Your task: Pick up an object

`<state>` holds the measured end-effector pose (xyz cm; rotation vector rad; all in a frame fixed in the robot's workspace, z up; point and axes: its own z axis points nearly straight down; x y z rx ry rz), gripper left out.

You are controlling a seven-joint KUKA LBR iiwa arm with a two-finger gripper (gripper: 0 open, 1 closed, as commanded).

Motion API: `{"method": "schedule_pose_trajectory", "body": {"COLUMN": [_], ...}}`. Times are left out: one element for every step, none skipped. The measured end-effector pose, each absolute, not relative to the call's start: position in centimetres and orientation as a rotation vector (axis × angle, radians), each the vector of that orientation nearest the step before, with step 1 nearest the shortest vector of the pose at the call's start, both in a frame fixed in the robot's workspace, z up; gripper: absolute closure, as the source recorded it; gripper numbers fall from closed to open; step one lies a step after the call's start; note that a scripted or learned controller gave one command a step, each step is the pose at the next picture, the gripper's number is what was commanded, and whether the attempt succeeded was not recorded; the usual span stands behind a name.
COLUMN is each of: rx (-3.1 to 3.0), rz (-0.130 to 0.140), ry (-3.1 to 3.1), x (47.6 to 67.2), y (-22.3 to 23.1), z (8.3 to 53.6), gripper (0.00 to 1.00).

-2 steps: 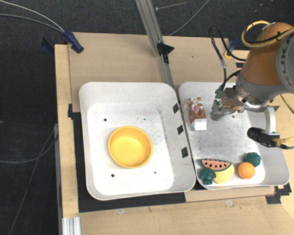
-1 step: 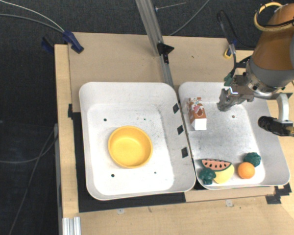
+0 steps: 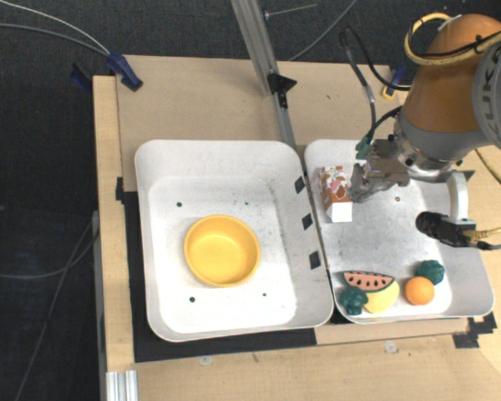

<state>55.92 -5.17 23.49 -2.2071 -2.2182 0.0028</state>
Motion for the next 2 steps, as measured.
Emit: {"method": "schedule_pose_trajectory", "body": {"rx": [-2.204,-2.21], "rz": [0.008,0.002], "ry": [-2.218,-2.223], "x": [54.5,54.3], "y": [1.0,5.9], "z": [22.9,23.4], "gripper": [1.0,1.0]}}
